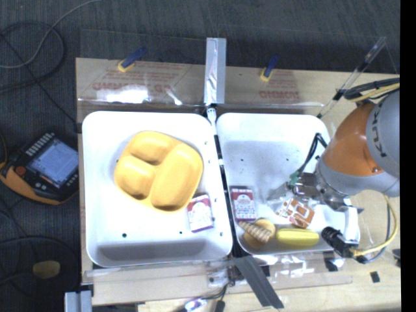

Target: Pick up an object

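One orange packet (298,211) lies beneath the jaws (300,199).

You see the arm (374,151) entering from the right edge of the frame, its orange band uppermost at mid-height. Its wrist bends down and leftward, putting the gripper (296,203) low in the right-centre of the frame.

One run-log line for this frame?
arm: over right bin | gripper: low, near orange-white packet | grasp: not visible | left bin: yellow cushion-shaped object, red-white box
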Robot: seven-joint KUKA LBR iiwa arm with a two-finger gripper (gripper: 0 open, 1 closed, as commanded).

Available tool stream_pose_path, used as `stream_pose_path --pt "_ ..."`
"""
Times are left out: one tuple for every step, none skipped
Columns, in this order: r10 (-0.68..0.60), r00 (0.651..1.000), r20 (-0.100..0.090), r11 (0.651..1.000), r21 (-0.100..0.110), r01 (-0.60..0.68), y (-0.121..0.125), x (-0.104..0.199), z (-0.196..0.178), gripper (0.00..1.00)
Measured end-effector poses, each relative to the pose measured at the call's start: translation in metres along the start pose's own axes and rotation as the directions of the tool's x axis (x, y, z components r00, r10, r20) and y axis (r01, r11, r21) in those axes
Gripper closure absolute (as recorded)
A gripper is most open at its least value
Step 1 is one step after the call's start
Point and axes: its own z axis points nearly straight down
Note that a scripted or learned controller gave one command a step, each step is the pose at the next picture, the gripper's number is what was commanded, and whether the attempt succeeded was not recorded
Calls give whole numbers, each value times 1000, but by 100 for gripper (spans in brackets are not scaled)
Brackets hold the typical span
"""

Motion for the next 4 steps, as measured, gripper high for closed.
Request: stream_pose_path --pt "-79 997 1 997 0 79 17 -12 -46 0" --pt "-104 995 5 994 -20 104 -2 -19 -1 0" --pt "26 1000 1 999 -22 -26 -8 -10 11 0" --pt "-251 968 5 968 -16 251 -7 -29 11 0"
